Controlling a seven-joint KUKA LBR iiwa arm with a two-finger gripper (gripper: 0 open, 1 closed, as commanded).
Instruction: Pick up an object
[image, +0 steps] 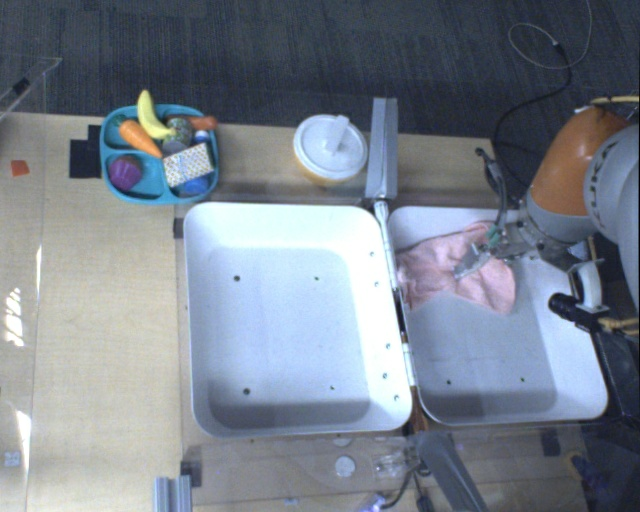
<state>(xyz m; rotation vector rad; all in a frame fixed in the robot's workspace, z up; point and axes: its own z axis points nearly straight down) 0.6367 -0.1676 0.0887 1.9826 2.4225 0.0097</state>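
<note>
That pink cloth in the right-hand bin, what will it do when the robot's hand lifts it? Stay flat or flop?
The pink cloth lies crumpled in soft folds, so it will probably droop and hang from wherever the hand pinches it. It looks thin, so likely light. Being bunched up, it may unfold and trail across the right bin, perhaps slipping free if only an edge is caught.

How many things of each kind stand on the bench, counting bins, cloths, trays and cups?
White bins: 2, left and right
Pink cloth: 1, in the right bin
Blue tray of toy food: 1
Lidded cup: 1
Total: 5
</note>
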